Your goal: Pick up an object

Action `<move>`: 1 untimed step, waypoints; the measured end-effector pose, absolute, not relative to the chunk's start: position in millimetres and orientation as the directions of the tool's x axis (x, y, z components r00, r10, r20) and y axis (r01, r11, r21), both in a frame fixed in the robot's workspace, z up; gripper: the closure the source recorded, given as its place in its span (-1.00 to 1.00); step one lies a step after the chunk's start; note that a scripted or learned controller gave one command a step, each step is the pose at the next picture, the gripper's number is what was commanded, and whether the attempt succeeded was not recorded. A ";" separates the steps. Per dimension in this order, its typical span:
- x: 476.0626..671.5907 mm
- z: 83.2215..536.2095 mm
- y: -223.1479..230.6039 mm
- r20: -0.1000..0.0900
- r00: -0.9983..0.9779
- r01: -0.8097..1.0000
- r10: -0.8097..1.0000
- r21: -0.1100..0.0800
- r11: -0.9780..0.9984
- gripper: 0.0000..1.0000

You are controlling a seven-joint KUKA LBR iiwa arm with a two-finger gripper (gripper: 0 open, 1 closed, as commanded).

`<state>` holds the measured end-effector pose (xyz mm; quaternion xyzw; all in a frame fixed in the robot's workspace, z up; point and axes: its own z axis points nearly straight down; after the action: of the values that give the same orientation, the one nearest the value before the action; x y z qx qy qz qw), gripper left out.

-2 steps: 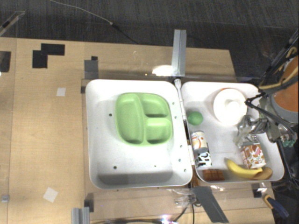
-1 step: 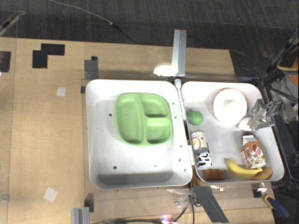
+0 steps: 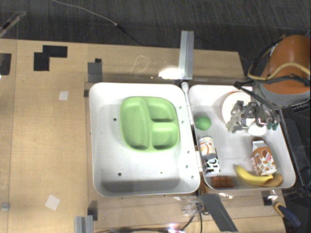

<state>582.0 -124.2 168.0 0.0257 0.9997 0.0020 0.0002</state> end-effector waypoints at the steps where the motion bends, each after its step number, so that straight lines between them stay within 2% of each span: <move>1: 606.4 191.3 -207.3 -0.006 -0.998 -0.068 -0.068 -0.002 0.998 1.00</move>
<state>606.4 -207.3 191.3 -0.0340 0.9994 -0.0008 0.0028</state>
